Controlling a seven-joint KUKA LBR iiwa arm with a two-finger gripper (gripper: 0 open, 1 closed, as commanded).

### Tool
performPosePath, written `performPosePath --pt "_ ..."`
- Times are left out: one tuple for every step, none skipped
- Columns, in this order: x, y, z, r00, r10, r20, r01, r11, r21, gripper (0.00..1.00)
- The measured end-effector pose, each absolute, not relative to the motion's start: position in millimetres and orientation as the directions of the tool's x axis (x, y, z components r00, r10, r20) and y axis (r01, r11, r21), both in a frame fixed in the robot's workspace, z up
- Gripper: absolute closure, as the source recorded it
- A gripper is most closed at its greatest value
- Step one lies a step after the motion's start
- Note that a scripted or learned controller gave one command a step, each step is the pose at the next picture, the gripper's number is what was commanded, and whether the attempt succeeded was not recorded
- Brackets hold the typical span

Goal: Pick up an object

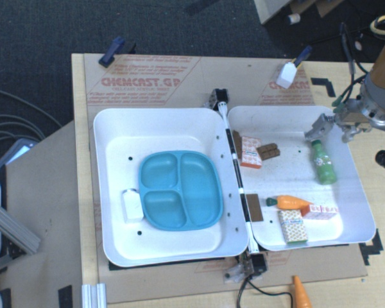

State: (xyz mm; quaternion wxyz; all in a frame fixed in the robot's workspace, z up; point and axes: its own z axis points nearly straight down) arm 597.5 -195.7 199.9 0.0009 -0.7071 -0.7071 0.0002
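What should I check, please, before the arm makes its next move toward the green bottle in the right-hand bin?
1. Gripper over the right white bin: ok, at its far right corner.
2. Green plastic bottle reachable: ok, lying just below the gripper.
3. Anything held now: cannot tell.
4. Space around bottle: ok, brown block and orange carrot toy lie apart from it.
5. Blue divided tray out of the way: ok, in the left white bin.

Blue tray (pixel 179 190), green bottle (pixel 322 163)
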Motion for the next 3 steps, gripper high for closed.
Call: performPosePath --pt "602.4 -216 84 -0.005 1.0 0.011 1.0 0.005 -0.003 0.0" --pt "602.4 -219 95 -0.004 1.0 0.005 1.0 0.004 -0.001 1.0" --pt "634.3 -156 85 -0.001 1.0 -0.001 1.0 0.001 0.002 1.0"
